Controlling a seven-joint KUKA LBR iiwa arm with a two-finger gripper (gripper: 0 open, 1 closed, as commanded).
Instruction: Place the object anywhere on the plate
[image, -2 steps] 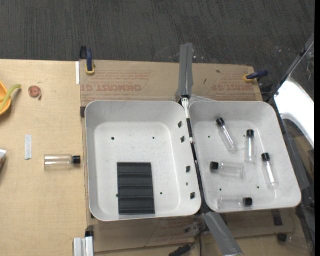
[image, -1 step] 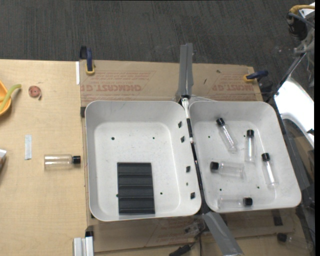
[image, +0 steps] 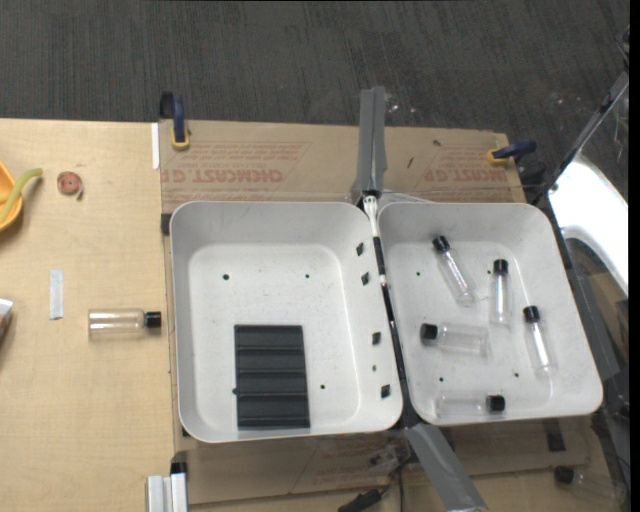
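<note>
Pincer width: you cannot tell. Your two shallow white plastic bins sit side by side. The right bin (image: 560, 250) holds five clear cylindrical vials (image: 452, 268) with black caps, spread from 12 round to 6 o'clock. The left bin (image: 200, 240) holds one black ribbed rectangular plate (image: 271, 378), lying flat at 6 o'clock. A sixth vial (image: 122, 320) lies on the wooden bench (image: 90, 230), at the left bin's 9 o'clock.

Your table (image: 90, 400) is pale wood, with a cardboard sheet (image: 330, 165) clamped over its right part. On that sheet sit two white bins — the left bin (image: 200, 380) and the right bin (image: 560, 260) — touching side by side. On bare wood to the left lies a clear vial (image: 122, 321) with a black cap.
</note>
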